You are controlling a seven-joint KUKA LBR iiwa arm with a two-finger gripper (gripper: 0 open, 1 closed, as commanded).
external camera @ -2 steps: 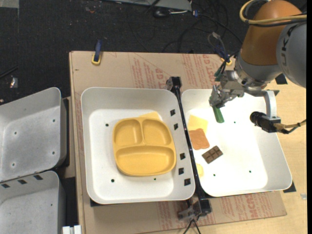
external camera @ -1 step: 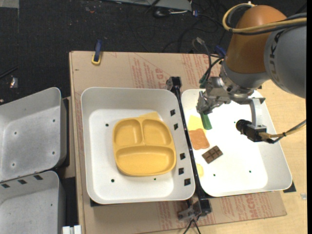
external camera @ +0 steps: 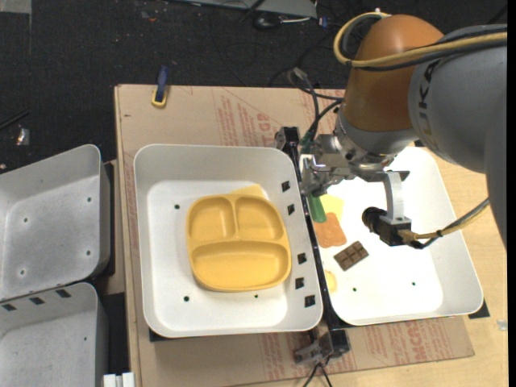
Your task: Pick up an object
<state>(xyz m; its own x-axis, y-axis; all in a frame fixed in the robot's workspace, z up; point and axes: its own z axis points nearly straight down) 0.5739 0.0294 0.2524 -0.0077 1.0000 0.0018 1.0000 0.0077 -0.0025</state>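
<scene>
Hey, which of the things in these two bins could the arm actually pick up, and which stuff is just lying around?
For the job:
gripper
green block
orange flat piece
brown chocolate-bar-like piece
pale yellow piece
yellow divided plastic tray

Lying about:
blue-and-yellow tool on the board
grey bins at left
cables on the floor

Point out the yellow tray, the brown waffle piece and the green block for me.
yellow tray (external camera: 239, 244): camera view, on the ridge between its compartments.
brown waffle piece (external camera: 351, 256): camera view, middle of its gridded top.
green block (external camera: 318, 209): camera view, middle of its visible strip.
</scene>
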